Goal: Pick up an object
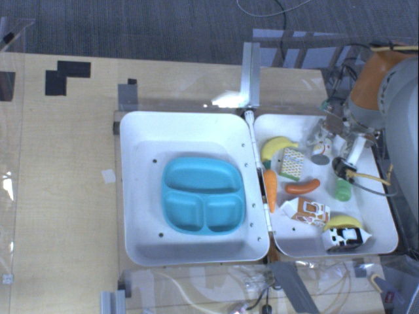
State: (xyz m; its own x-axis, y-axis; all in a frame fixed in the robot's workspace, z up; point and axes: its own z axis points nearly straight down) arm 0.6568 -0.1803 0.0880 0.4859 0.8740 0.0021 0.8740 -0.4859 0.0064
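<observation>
The right bin point(386, 231) holds several small items: a yellow banana point(275, 147), a speckled packet point(292, 164), an orange carrot point(270, 190) along the divider, a red sausage point(302, 187), an orange-and-white carton point(309, 211), a green piece point(343, 190) and a black-and-white cow-patterned item point(345, 238) with a second yellow banana point(343, 222) on top. My gripper point(319, 141) hangs low over the bin's far right part, just above a small grey round piece point(319, 159) and to the right of the banana. Nothing visibly lifted.
The left bin point(141, 241) carries a blue divided plate point(201, 195). A metal post point(251, 74) stands behind the ridge between the bins. The arm and its cables point(366, 175) cover the right bin's far right corner.
</observation>
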